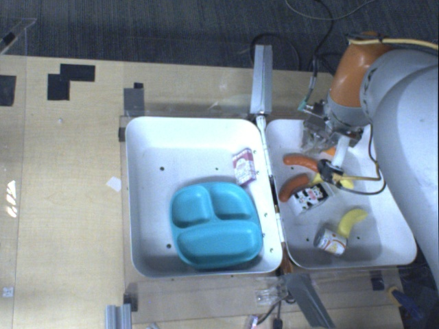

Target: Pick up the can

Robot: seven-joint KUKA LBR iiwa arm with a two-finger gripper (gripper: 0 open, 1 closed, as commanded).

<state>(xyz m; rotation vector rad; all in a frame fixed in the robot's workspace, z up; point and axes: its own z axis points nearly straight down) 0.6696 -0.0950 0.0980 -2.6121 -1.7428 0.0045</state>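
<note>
Well below gripper: can.

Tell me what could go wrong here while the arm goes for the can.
1. The hand sits over the hot dogs at the far end of the right bin, while the can lies at the near end, so a grab here would likely miss it.
2. The can lies on its side, touching the banana; it may roll, or the banana may get pinched instead.
</note>
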